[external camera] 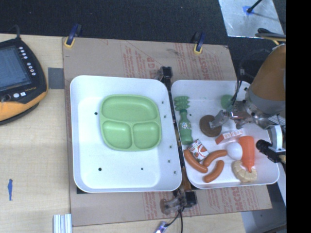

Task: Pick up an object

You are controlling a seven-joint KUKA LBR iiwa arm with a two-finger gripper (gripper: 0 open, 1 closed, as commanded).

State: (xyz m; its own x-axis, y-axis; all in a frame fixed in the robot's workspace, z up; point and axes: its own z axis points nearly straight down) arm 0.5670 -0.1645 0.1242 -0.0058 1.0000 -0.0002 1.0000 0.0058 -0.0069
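Observation:
The right bin holds the loose objects. Along its left wall lies a green bottle. A brown disc sits mid-bin, and a small green piece lies further back. Toward the front lie a red-and-white can, three sausages, a white egg, an orange carrot-like piece and a beige cookie. My gripper hangs low over the bin's right half, just right of the brown disc and above a red-and-white flat piece. I see nothing clearly between its fingers.
The left bin holds a green divided plate. A teach pendant rests on the bench at far left. Blue-and-yellow clamps pin the cardboard at the back edge.

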